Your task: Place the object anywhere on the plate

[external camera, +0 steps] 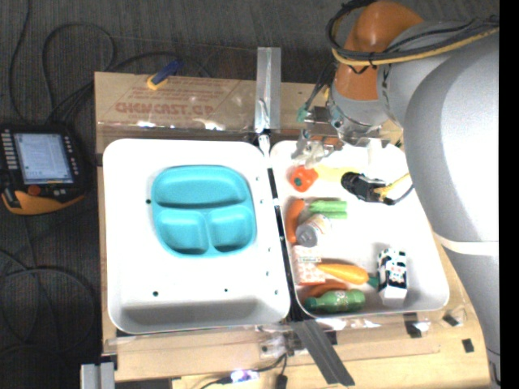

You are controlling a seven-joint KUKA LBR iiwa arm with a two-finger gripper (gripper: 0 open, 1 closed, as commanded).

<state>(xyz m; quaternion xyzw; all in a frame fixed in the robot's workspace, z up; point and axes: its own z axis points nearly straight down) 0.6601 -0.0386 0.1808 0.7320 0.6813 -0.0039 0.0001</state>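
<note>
I see the arm reaching over the right bin, while the turquoise plate in the left bin carries nothing, so placing is all ahead. The gripper hangs just above a small orange toy, perhaps the target; its grip I cannot tell.

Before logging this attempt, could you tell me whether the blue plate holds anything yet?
Empty: the blue plate shows bare compartments; the toys sit in the right bin.
</note>
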